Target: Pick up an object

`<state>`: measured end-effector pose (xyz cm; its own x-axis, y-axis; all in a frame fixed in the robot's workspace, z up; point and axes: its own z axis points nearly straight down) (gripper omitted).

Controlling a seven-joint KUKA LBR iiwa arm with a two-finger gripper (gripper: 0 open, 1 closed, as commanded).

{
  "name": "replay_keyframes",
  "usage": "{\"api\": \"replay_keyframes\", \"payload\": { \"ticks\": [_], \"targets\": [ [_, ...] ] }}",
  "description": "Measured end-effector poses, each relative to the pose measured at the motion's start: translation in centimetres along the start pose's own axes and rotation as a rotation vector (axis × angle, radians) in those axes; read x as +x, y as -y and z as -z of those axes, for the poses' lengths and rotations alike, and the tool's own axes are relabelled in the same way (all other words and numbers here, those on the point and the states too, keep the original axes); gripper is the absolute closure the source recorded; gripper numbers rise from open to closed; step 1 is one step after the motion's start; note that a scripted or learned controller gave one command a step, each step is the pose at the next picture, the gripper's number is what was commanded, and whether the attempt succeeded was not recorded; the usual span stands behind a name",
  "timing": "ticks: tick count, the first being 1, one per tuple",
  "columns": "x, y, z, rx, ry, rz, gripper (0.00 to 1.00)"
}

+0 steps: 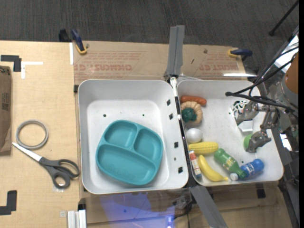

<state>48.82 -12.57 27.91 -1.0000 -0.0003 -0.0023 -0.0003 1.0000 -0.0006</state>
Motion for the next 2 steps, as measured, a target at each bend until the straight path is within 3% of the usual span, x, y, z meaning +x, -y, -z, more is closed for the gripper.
{"api": "replay_keyframes", "payload": {
  "ticks": [1, 2],
  "targets": [
    [-0.1, 1.5, -18.6, 0.000, -0.001, -0.077, 0.00],
    [-8.3, -1.7, -18.7, 0.000, 0.002, -0.025, 0.00]
  ]
}}
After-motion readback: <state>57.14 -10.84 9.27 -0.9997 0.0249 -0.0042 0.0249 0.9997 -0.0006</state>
